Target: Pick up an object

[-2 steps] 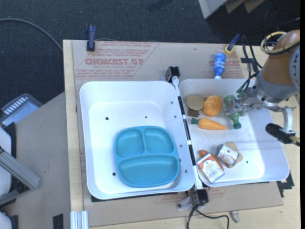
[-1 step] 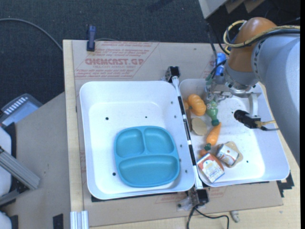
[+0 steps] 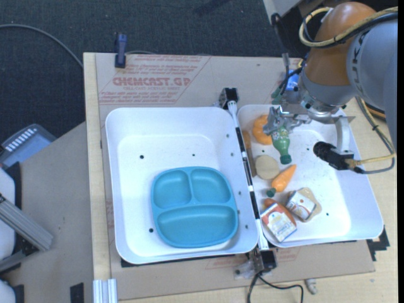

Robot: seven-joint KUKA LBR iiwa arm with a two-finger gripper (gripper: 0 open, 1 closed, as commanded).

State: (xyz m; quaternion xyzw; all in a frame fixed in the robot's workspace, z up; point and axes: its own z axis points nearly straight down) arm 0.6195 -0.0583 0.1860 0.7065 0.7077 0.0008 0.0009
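While the grey two-finger gripper (image 3: pixel 278 124) is being held over the right white bin (image 3: pixel 353 216), a small green plastic bottle (image 3: pixel 282 144) is being gripped between its fingers.

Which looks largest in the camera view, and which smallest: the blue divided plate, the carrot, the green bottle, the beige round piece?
1. Blue divided plate, by far the largest.
2. Green bottle, just under the pincer.
3. Carrot and beige round piece: these look about alike, so I do not rank them.
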